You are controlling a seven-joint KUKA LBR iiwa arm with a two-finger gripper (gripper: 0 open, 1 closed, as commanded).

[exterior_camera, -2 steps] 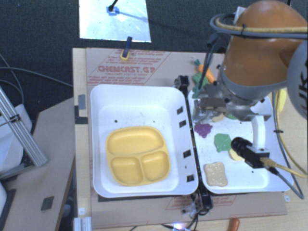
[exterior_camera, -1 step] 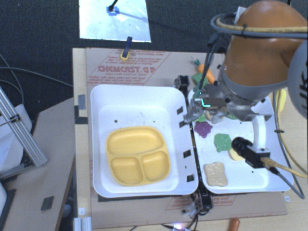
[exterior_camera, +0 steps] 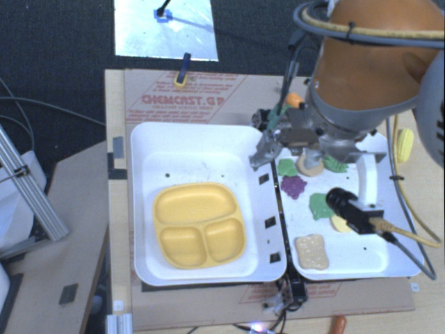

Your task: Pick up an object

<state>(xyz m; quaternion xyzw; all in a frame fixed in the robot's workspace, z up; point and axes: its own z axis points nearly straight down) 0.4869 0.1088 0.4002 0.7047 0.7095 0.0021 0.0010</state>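
The grey two-finger gripper, whose state I cannot tell, hangs over the wall between two shallow white bins, near one purple toy grape bunch in the right bin, and one yellow divided tray lies in the left

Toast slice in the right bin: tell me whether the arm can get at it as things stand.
Probably yes. The toast slice lies flat in the right bin near the front edge, apart from the other pieces, with nothing over it.
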